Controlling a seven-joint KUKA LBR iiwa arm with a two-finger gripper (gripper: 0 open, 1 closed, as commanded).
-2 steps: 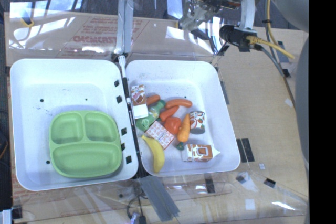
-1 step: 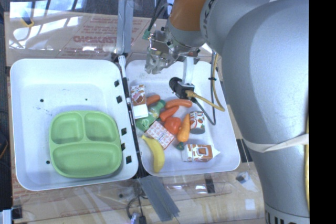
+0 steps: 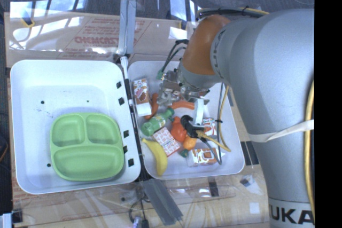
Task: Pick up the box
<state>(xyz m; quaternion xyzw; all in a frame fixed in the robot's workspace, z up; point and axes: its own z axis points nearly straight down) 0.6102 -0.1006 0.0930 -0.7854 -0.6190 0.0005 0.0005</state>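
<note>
Item: box (image 3: 140, 90), upright at the right bin's (image 3: 232, 164) left wall. We see the gripper (image 3: 172, 94) just beside it, grip state indeterminable. Risk, we judge: clutter snags; box tips.

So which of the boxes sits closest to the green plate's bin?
The upright box against the right bin's left wall, at the divider. The box by the banana and the box near the front right corner lie farther right.

Arm (image 3: 267, 88) covers right bin's (image 3: 232, 160) far corner (gripper (image 3: 172, 94) finger state unreadable); toys overlap
</note>
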